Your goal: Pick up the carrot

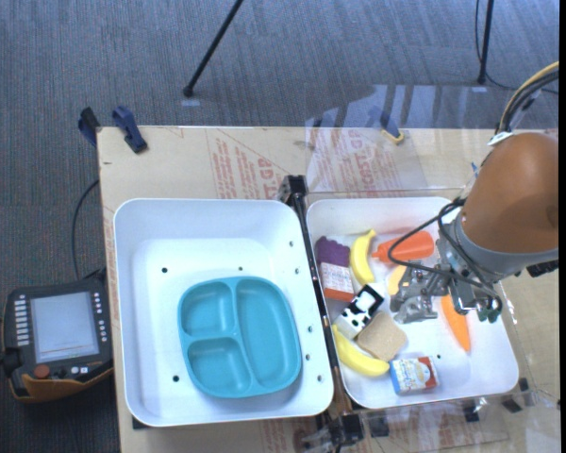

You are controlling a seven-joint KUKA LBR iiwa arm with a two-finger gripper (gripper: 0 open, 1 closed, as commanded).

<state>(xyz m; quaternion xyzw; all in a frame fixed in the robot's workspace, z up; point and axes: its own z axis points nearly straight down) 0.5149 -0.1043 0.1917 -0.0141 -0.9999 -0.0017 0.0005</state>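
Carrot [457,322] lay in right bin [491,371], near its right wall, just beside pincer [417,302]. Pincer low over the toys, apparently positioning for pick; open/closed state: can't tell. Nothing seen gripped.

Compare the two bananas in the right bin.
The upper banana stands nearly upright along the view, by the purple item; the lower banana lies slantwise near the bin's front.
The upper banana shows whole; the lower banana is partly covered by the tan bread slice and the black-and-white toy.
The upper banana looks shorter than the lower one.
Both are yellow, curved, and lie in the right bin.
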